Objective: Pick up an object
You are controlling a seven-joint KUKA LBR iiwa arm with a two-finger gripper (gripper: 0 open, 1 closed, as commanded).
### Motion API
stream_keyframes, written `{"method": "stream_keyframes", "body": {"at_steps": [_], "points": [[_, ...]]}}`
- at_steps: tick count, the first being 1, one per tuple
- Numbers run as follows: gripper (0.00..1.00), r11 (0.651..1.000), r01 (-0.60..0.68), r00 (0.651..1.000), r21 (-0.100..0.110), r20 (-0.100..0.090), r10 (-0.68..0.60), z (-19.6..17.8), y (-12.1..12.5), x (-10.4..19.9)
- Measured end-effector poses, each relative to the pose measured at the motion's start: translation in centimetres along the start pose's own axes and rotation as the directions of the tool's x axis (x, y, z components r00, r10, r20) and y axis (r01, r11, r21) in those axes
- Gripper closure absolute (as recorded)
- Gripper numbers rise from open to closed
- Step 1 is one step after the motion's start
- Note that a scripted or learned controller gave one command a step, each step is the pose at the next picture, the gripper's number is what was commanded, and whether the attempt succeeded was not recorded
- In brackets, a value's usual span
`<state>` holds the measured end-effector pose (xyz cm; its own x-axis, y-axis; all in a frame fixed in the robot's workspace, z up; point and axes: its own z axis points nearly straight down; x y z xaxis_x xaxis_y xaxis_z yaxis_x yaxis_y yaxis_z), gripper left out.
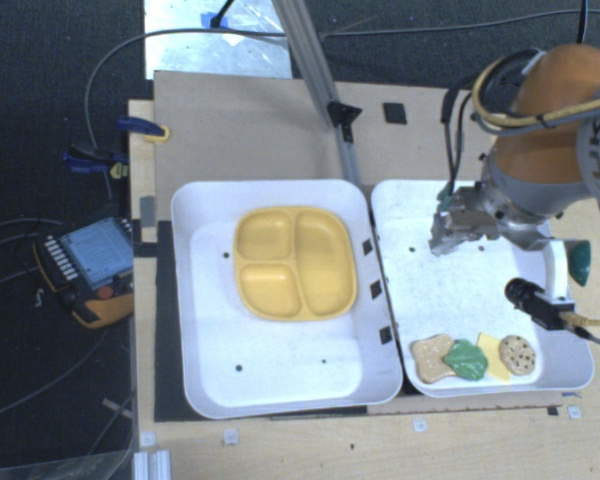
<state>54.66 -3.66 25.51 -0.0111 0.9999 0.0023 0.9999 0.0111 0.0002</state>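
While the arm [555, 118] is reaching in over the right bin [420, 208], the gripper [448, 236] is hanging above that bin's bare upper floor, well apart from every candidate object. Whether the pincer is spread or closed cannot be told from this slanted view; nothing is showing between its tips.

Step in hand, by judgement: approach, with no grasp begun. The next move is calling for travel toward the bin's near edge, then a descent over one chosen piece, with care because the pieces are crowding each other.

Right bin, contents, all lying in a row along the near edge:
- toast-shaped piece [431, 357], tan, leftmost.
- green leafy piece [467, 359], touching the toast-shaped piece and partly overlapping its neighbour.
- yellow wedge [492, 353], partly lying under the green leafy piece.
- cookie [517, 354], speckled, rightmost, just beside the yellow wedge.

Left bin [205, 368], contents:
- yellow divided tray [295, 264], three compartments, sitting toward the far half, each compartment holding nothing visible.
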Motion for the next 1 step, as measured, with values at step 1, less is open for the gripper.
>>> {"method": "stream_keyframes", "body": {"at_steps": [1], "points": [[1.00,1.000,-0.001,1.000,-0.001,0.000,0.001,0.80,0.01,4.50]]}}
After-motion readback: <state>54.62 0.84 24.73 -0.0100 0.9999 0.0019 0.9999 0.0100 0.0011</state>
